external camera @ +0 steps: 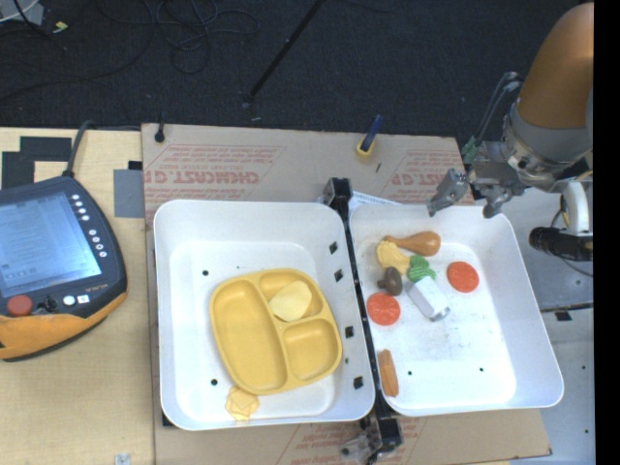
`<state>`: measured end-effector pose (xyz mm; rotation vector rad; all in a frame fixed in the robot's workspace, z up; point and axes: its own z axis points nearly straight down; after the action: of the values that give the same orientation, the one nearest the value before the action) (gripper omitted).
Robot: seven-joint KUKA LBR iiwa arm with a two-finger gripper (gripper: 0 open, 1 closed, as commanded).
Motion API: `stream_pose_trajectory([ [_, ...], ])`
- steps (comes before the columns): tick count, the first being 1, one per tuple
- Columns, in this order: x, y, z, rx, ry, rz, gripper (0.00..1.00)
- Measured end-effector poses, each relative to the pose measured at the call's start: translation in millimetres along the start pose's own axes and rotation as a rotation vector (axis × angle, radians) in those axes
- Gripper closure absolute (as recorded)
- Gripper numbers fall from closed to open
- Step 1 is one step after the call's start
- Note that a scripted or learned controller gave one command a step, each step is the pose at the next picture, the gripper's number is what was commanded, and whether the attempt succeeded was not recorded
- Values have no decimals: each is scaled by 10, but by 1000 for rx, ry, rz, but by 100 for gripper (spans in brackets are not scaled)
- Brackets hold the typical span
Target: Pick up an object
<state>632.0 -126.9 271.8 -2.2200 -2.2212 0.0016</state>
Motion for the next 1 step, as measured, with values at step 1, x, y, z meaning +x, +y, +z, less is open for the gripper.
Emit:
stream_pose_trajectory([
  [1, 477, -785, 178, 7, 3, -1, 0],
])
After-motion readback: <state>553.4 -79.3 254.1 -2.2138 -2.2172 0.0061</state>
